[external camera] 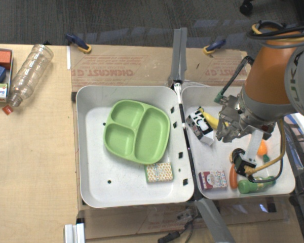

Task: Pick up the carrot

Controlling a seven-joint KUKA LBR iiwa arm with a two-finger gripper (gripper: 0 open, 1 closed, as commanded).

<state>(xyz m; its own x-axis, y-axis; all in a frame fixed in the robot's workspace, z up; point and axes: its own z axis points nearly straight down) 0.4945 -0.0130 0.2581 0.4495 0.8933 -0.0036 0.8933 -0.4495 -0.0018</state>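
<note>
carrot point(263, 148), partly hidden, long axis near-far; green end nearer

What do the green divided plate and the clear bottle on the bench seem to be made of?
Green plate: probably moulded plastic. It is one even colour, with soft, rounded compartment ridges and a dull sheen.
Bottle: likely thin clear plastic. The bench shows through it, its wall looks ribbed, and it carries a small red cap.
</note>
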